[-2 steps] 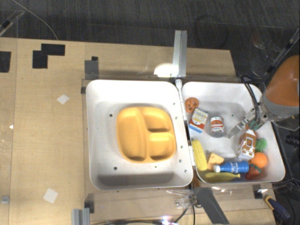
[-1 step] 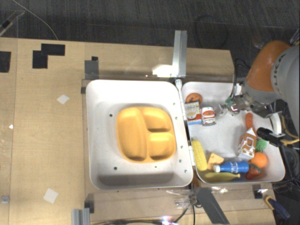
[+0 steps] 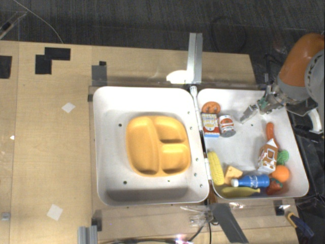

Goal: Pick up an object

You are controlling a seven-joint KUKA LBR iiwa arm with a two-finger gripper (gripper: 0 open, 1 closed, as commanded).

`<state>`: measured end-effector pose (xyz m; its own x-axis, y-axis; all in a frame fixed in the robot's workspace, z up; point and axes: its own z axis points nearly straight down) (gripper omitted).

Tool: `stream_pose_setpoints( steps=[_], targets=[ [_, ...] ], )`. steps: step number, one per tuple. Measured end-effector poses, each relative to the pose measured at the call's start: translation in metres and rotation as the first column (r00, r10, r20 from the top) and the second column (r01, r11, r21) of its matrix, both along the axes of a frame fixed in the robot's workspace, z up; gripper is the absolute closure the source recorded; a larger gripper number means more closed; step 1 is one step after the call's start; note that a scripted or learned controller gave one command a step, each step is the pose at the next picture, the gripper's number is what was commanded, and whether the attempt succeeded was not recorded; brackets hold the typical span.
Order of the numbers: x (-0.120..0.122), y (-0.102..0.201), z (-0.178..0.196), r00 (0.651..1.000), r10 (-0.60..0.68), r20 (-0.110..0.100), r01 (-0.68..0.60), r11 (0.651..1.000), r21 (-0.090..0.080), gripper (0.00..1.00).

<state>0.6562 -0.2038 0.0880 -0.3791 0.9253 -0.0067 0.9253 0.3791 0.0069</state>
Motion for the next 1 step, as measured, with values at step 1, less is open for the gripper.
stream_pose_setpoints(
  steps=[1],
  targets=[
    [-0.0654, -0.0014, 0.0006, 0.968, 0.249, 0.001, -0.249, 0.968, -0.001, 0.00]
  ],
)
